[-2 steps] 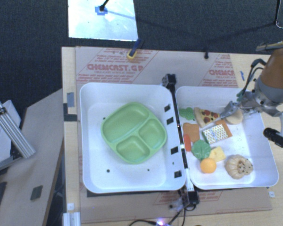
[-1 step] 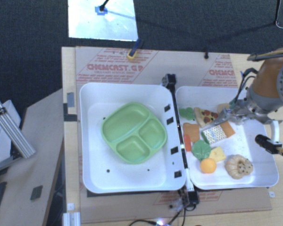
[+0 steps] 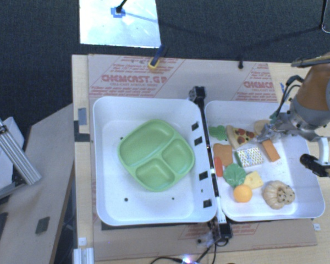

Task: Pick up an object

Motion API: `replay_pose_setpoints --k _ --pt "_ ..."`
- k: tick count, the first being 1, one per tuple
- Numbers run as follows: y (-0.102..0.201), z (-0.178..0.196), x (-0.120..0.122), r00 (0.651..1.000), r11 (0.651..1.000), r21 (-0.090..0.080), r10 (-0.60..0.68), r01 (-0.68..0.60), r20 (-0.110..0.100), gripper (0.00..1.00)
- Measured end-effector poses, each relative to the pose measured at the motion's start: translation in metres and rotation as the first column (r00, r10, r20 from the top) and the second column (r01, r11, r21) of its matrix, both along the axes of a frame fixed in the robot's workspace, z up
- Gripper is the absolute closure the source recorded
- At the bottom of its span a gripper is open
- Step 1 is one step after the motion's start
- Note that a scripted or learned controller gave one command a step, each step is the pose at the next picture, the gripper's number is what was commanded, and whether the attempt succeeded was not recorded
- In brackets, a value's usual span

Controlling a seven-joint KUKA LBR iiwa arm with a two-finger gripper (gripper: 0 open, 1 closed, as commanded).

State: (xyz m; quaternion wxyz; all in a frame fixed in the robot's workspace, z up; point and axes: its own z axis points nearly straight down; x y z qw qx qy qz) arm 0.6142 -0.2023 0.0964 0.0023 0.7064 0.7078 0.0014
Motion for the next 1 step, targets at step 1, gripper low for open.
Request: replay_pose_setpoints --k 1 --pt "0.0101 0.0573 0.0014 1.000 1.000 0.000 0.003 -0.003 0.002 1.00"
